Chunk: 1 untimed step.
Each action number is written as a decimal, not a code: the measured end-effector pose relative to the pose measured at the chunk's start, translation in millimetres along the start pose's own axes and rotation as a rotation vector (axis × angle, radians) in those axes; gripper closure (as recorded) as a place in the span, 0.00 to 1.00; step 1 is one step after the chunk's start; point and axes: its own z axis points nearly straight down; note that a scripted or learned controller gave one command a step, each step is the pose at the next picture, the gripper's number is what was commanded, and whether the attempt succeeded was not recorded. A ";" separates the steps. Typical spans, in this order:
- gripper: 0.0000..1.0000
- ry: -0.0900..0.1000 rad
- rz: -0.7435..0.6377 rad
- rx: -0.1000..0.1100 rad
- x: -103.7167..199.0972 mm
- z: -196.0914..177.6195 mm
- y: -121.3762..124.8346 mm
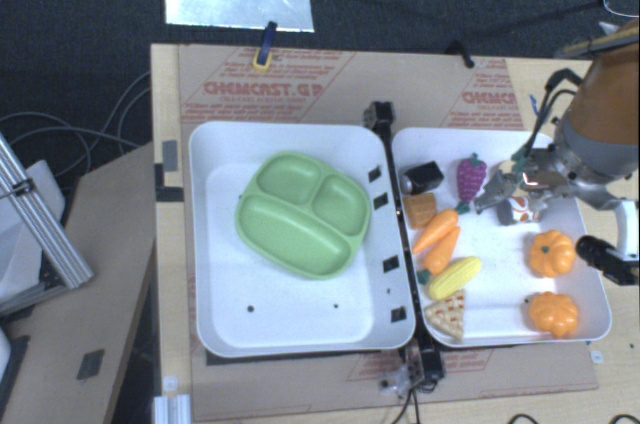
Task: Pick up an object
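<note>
Carrot (436, 238) lying diagonally, tip toward lower left, gripper (515, 194) nearby, grip state unclear

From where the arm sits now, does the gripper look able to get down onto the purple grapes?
Probably yes. The gripper hangs over the right bin, just right of the purple grapes, which lie uncovered. The black object and carrot nearby leave them room.
</note>
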 end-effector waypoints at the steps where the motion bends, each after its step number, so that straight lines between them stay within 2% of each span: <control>1: 0.00 0.000 0.000 0.000 -8.3 56.4 3.8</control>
